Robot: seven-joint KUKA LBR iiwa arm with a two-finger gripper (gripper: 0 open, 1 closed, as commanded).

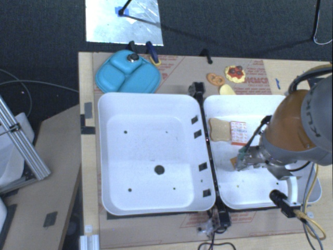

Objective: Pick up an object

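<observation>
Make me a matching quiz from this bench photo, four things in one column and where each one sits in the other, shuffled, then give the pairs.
Things:
1. blue divided tray
2. tan packet with a red and white label
3. dark round spot
4. tool

Places:
A. on the floor of the left bin
B. low over the right bin
C. on the bench behind the left bin
D. at the back of the right bin

Pairs: 1-C, 2-D, 3-A, 4-B

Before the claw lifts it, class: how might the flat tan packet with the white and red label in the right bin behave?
The tan packet lies flat on the right bin floor, so it will probably slide, not roll. It looks thin, so likely light and perhaps bendy. Its low profile may give the claw little edge to grip.
</observation>
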